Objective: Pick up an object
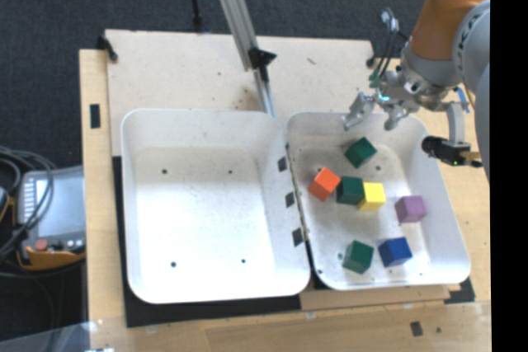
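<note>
Gripper [378, 114] spread open, holding nothing, above right bin [450, 235] rim at 12 o'clock. Nearest target, judged: tilted green cube [360, 152], standing alone just below. Descend straight, jaws across flat faces. Open floor around it; orange cube [325, 182] cluster lies toward 7 o'clock.

Open tool [374, 116] above green cube [360, 152] (tilted).

My arm [450, 12] comes in from the right, its orange band sitting just above the grey wrist. Below the wrist I see the hand [373, 113] tilted down and to the left. Its two fingers [355, 111] are spread apart, with nothing between them, tips pointing downward.
</note>
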Robot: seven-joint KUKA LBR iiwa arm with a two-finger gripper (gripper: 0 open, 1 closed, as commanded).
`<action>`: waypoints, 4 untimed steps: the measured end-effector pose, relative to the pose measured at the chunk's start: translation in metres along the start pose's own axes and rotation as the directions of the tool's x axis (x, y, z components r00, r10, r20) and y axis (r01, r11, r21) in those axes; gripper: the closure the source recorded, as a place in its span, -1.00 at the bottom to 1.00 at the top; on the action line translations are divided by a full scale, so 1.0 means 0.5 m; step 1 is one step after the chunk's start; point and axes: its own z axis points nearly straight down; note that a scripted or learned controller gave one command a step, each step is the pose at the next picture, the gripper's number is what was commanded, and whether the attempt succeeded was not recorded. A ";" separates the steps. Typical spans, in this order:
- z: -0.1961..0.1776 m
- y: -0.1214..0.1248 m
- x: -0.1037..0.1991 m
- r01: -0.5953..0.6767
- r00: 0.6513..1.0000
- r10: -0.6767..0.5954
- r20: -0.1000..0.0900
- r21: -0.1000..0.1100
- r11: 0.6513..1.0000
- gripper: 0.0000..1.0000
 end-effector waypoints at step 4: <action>0.202 -0.004 -0.014 -0.001 1.000 0.001 0.005 -0.006 1.000 -1.00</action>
